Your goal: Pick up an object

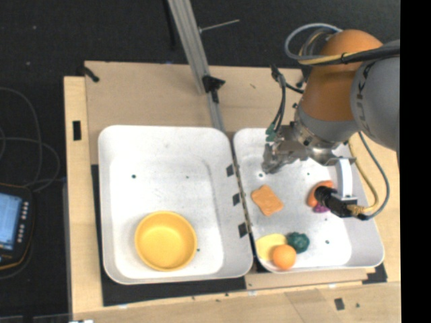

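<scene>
My gripper [272, 160] hangs over the back left part of the right bin [363, 247], with nothing visible between its fingers. Just in front of it lies a flat orange sponge-like block [267, 200]. At the bin's front sit a yellow piece [268, 241], an orange ball [283, 256] and a dark green object [297, 241]. An orange object [318, 194] with a purple bit [321, 208] beside it lies to the right, partly hidden by the arm's cabling.
The left bin [121, 160] holds a yellow bowl [166, 240] near its front. A metal pole [192, 46] slants down to the bins' back edge. Black and yellow cables [363, 210] hang over the right bin's right side.
</scene>
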You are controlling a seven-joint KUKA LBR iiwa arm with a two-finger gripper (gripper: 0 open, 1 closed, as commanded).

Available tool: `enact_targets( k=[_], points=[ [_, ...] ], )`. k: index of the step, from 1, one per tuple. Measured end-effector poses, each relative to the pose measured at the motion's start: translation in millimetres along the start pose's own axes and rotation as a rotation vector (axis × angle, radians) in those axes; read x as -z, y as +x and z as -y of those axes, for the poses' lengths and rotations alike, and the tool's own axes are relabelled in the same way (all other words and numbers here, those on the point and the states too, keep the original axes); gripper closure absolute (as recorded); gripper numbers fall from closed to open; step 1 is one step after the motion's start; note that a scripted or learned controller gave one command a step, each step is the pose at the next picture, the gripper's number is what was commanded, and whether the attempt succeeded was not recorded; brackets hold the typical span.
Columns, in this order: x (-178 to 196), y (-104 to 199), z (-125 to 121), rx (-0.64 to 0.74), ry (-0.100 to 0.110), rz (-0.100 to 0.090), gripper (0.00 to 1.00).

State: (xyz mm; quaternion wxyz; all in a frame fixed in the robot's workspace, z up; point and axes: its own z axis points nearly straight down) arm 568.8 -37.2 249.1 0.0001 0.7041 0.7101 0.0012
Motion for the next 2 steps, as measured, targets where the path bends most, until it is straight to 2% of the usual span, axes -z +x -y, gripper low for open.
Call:
enact_targets(
  k=[1,2],
  points=[
    [2.4,52.5,-20.9,0.0,0.0,0.0,1.0],
    [3.9,107.6,-20.5,0.0,0.001,0.0,1.0]
  ],
)
